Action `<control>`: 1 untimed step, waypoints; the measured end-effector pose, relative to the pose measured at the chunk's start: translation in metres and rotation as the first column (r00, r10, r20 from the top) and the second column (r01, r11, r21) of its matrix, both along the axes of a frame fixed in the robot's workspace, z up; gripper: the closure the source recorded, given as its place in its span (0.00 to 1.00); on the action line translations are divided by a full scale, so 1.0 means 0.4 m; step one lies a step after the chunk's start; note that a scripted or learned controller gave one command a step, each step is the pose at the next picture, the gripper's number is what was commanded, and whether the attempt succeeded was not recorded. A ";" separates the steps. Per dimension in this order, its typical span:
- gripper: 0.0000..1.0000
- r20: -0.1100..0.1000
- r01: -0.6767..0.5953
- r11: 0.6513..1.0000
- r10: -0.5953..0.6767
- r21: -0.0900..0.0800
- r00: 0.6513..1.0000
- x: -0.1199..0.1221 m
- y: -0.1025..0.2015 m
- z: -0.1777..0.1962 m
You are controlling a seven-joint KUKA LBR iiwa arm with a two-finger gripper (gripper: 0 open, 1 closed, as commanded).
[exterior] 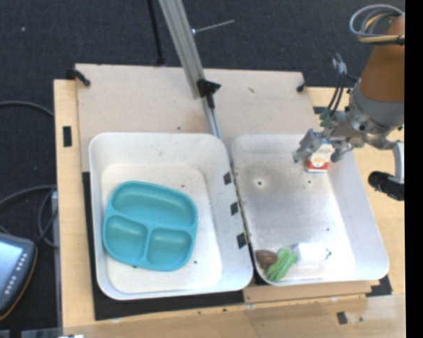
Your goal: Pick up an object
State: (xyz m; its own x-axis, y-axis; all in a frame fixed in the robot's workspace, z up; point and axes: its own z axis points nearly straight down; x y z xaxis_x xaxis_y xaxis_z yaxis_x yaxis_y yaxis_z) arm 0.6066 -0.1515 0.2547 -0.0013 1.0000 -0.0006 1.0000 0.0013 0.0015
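My gripper (319,151) hangs over the far right part of the right bin (352,210), its fingers spread apart. A small red and white object (317,163) sits just below and between the fingertips; neither finger visibly presses on it. In the bin's near corner lie a brown lump (266,258), a green object (283,264) and a small white object (311,252), well away from the gripper.
The left bin (106,153) holds a blue divided plate (150,225). A slanted metal pole (187,44) rises from the back of the bench between the bins. The arm's orange band (382,76) stands at the right. A tablet (3,270) lies off the bench at lower left.
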 end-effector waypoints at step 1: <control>1.00 0.002 -0.001 1.000 0.001 -0.001 1.000 0.001 -0.003 0.028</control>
State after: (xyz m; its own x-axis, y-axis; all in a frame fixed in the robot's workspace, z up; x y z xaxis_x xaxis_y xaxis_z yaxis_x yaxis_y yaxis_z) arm 0.6072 -0.1525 0.2660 -0.0025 1.0000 -0.0015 1.0000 0.0025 0.0040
